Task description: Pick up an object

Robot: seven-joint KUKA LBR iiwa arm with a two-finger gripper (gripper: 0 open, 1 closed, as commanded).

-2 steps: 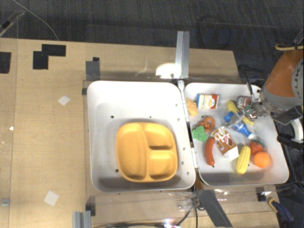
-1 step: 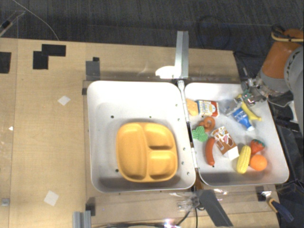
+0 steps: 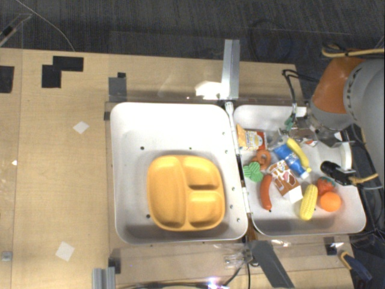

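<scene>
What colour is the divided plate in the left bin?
Yellow-orange; the plate shows in the camera view.

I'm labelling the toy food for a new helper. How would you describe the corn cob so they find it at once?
Look in the right bin, the crowded one beside the bin with the yellow tray. Near its front edge lies the corn cob, next to the orange ball. It is pale yellow, stubby and bumpy, unlike the smooth red sausage nearby.

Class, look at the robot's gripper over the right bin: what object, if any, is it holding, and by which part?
It cannot be told. The gripper sits low over the toy food in the right bin, but no object shows between its parts.
</scene>
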